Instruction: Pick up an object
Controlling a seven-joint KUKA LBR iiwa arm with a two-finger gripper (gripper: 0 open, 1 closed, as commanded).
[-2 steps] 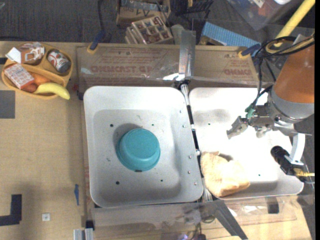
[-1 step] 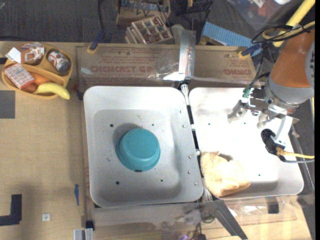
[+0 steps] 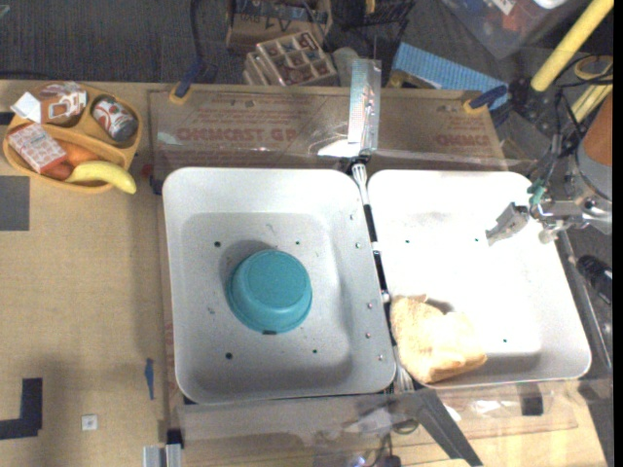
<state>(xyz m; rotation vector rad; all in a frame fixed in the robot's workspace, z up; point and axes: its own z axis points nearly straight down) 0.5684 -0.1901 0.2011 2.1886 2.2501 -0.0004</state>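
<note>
Over the right bin (image 3: 545,358) the end effector (image 3: 508,222) hangs empty, open or closed I cannot tell. Still the approach step: the bread (image 3: 438,341) lies in the bin's near-left corner, so the next move is across and down.

The single camera is sitting fixed above the bench (image 3: 78,290), looking down at a slant and taking in both white bins: the left bin (image 3: 195,202) and the right bin (image 3: 545,339). It is facing the bench's far edge, where clutter is lying beyond, from moderately near. The arm (image 3: 594,193) is entering from the right.
</note>
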